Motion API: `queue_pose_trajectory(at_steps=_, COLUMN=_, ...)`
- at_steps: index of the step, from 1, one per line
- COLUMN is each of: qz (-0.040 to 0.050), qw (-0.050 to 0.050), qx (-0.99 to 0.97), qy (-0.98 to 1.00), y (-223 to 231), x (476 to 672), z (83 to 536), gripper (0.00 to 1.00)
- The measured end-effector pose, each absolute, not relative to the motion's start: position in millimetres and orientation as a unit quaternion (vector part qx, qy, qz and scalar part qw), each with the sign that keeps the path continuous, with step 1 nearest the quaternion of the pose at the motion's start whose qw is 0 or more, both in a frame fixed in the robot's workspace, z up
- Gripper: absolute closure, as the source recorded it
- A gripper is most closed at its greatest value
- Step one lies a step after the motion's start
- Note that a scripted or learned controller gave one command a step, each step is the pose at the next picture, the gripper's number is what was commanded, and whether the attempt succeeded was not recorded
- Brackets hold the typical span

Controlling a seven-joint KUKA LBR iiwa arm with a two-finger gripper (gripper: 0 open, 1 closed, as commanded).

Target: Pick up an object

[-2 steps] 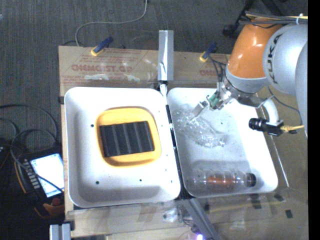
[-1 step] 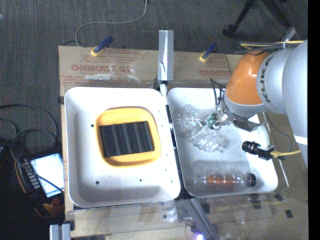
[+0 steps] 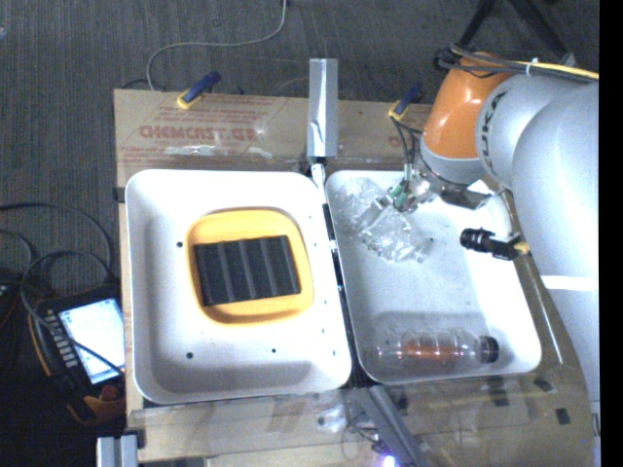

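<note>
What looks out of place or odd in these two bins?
A clear plastic bottle lies on its side along the right bin's near edge. Crumpled clear plastic sits near that bin's far left corner. The yellow tray in the left bin sits square.

Arm [image 3: 545,154]: bulky rounded casing, pale grey, smooth and glossy. Orange band [image 3: 462,115] domed above the wrist. Thin yellow cable [image 3: 545,66] along the top. Small dark fitting at the wrist's underside.

Wooden bench [image 3: 146,129] with red lettering, two white bins [image 3: 156,358] side by side, blue clamps [image 3: 198,89] on its far edge
</note>
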State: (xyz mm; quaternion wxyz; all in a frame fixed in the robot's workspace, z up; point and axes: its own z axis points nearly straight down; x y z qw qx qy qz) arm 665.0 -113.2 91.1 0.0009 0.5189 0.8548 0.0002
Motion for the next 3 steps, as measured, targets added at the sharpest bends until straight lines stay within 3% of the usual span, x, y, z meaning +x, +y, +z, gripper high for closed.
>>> queue_pose_trajectory(at_steps=1, qz=0.0015, qw=0.006, qx=0.512, qy=0.859, y=-117, x=625.5, z=92, gripper=0.0)
queue_pose_trajectory(at_steps=2, qz=0.0021, qw=0.009, qx=0.509, qy=0.861, y=-106, x=598.1, z=92, gripper=0.0)
queue_pose_trajectory(at_steps=3, qz=0.0024, qw=0.01, qx=0.434, qy=0.901, y=-103, x=591.4, z=93, gripper=0.0)
